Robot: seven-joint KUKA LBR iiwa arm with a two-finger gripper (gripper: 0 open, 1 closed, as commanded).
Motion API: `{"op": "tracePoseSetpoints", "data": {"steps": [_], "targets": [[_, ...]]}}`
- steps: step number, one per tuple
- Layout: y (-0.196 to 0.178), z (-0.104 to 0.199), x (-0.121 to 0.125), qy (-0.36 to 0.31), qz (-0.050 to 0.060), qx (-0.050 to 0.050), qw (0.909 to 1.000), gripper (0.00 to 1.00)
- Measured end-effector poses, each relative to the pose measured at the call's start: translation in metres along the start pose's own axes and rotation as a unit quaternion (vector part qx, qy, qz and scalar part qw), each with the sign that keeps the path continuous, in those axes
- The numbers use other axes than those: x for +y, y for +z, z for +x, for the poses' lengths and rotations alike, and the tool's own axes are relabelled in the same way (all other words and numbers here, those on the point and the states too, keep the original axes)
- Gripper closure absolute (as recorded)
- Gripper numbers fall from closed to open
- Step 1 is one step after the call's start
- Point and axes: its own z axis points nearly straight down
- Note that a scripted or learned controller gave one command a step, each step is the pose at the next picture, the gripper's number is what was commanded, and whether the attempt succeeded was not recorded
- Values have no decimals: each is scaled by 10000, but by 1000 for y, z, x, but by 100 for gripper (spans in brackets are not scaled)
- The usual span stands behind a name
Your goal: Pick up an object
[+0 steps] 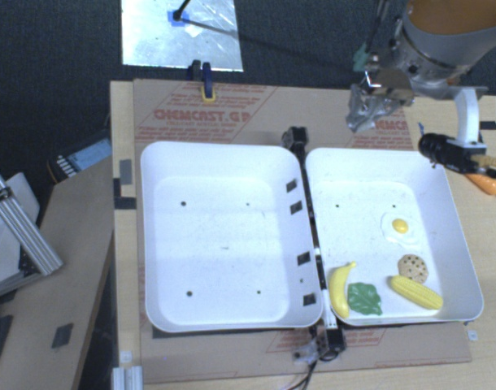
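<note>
My gripper (367, 117) hangs above the far edge of the right bin (358, 169), near its back left corner, with nothing seen between its fingers. In that bin lie a fried egg (399, 227), a round cookie (412, 267), a corn cob (416, 292), a yellow banana (340, 288) and a green leafy piece (364, 298), all toward the near side. The gripper is well away from them, up and behind.
The left bin (154, 218) stands beside the right one, with black clips (298, 208) along the shared wall. A metal sheet (181, 21) lies at the back, a blue and yellow clamp (206, 81) at the board's far edge.
</note>
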Motion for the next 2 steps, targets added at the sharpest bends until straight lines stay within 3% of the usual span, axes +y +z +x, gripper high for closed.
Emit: {"op": "tracePoseSetpoints", "data": {"steps": [1,2], "targets": [[137,-52,-1,92,77,-27,9999,100],[183,8,42,32,19,-10,10000,100]]}}
